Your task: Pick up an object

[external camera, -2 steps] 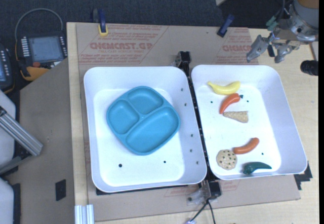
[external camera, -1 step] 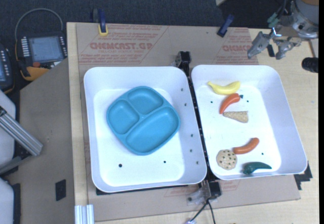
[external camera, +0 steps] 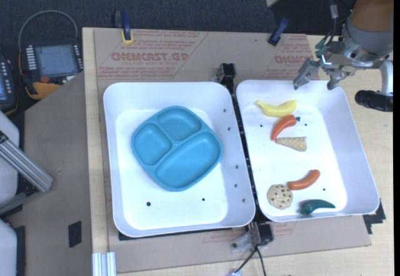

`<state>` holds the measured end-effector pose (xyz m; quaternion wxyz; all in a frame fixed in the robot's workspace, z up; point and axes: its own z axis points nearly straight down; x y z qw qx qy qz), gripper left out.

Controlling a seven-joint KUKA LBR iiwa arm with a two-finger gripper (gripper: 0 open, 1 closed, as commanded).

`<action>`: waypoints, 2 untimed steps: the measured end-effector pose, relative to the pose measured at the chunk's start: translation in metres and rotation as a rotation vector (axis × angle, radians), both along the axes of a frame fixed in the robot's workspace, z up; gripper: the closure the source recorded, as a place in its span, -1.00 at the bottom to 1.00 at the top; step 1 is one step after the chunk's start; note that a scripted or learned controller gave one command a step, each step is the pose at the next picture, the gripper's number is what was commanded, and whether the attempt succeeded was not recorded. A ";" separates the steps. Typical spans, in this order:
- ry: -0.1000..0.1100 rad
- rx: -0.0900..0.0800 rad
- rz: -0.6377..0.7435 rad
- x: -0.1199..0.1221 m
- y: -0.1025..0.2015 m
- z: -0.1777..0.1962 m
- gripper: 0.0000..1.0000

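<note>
Arm: grey with an orange band, reaching in from the right and hanging over the far edge of the right bin [external camera: 359, 162].
Gripper [external camera: 319, 81]: sitting above the bin's far rim; its fingers [external camera: 302, 77] are standing apart, with nothing between them.
Right bin contents: a yellow banana [external camera: 277, 107] is lying nearest the gripper, just below it and clear of the fingers. An orange-red pepper [external camera: 283, 126] is lying just beside the banana, and a tan wedge [external camera: 292, 142] is lying next to that pepper's lower end.
Near end of the right bin: an orange sausage [external camera: 304, 180], a cookie [external camera: 279, 196] and a green pepper [external camera: 315, 207] are sitting close together, well apart from the gripper.
Left bin [external camera: 119, 143]: holding a blue divided plate [external camera: 177, 147], lying flat near its middle.
Surface [external camera: 94, 112]: carrying both bins side by side.
</note>
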<state>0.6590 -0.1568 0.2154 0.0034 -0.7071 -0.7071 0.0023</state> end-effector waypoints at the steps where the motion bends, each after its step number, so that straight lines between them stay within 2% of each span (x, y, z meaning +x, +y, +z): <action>1: -0.001 0.000 0.000 0.001 0.002 -0.064 -1.00; 2: -0.004 -0.001 0.000 -0.002 -0.004 -0.108 -1.00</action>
